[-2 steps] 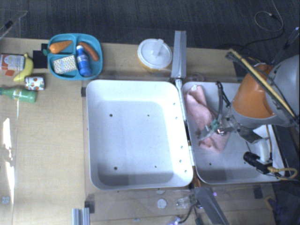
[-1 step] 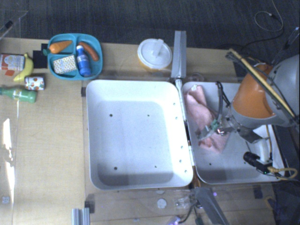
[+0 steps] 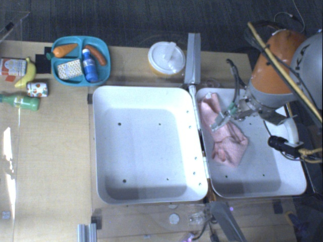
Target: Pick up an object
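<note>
Claw (image 3: 220, 121) sits low in the right bin (image 3: 262, 185), tips down on the pink cloth (image 3: 227, 140); can't tell if it's open or closed, or gripping. Cloth lies crumpled under and just below the claw, near the bin's left wall. Left bin (image 3: 146, 145) is to claw's left. White lidded cup (image 3: 166, 58) is on tabletop (image 3: 45, 160) up-left of claw.

This is a robot test lab, not a home. A pale wooden desk (image 3: 50, 150) carries two shallow white plastic bins (image 3: 146, 145), fixed side by side left of and beneath the gripper (image 3: 222, 119). Far to the gripper's left lie toy groceries: a blue divided plastic tray (image 3: 103, 59) of play food and a small yellow banana (image 3: 26, 73). Loose cables (image 3: 290, 150) trail beside the grey-and-orange arm (image 3: 275, 69).
</note>
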Controlling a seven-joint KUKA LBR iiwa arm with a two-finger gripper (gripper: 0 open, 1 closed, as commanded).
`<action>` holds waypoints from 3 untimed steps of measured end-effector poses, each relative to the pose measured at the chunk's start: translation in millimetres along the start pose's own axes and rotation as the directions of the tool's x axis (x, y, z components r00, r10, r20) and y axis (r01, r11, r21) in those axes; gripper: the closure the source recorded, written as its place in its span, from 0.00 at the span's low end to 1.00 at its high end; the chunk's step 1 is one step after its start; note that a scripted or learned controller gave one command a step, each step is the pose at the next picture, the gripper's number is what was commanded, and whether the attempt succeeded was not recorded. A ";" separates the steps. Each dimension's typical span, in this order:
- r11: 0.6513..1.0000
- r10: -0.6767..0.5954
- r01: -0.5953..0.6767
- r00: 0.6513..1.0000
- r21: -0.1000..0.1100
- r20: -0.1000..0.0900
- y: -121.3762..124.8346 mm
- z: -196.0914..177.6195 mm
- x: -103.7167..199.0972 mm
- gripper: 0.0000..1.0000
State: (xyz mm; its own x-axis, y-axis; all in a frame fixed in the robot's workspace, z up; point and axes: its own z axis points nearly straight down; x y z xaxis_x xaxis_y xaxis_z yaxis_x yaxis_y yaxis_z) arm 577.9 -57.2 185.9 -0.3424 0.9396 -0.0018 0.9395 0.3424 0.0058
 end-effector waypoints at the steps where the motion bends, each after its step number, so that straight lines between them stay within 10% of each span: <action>1: 0.999 0.034 -0.034 0.999 0.000 0.001 5.7 91.0 -39.6 0.00; 2: 0.999 0.034 -0.034 0.999 -0.003 0.001 7.5 80.2 -39.2 1.00; 3: 0.991 -0.131 0.131 0.991 0.001 0.000 59.8 0.6 -20.8 1.00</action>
